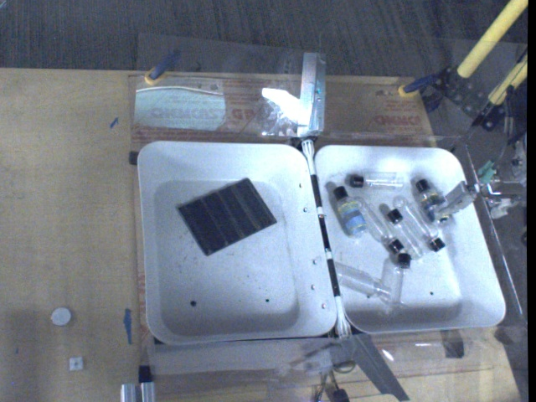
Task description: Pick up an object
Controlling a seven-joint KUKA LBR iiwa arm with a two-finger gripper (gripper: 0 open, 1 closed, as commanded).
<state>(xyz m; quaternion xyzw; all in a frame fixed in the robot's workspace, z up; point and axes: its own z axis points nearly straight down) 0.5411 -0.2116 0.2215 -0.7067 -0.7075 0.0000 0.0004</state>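
Note:
Several small clear vials with black caps lie scattered in the right bin (469, 300). One vial has a blue label (354, 218), and another lies across the back (378, 178). A capless clear vial (368, 283) rests near the front. My gripper (448, 206) reaches in low from the right edge of this bin, its tip right beside a black-capped vial (428, 194). The view is too small to tell whether it touches that vial. A dark ribbed rectangular pad (227, 215) lies flat in the left bin (167, 291).
The two bins meet along a hinged seam (322, 224). Behind them sit clear plastic packaging (285, 107) and clamps (159, 69). Yellow-handled tools (494, 32) lean at the back right. A small grey disc (60, 316) lies on the bench at left.

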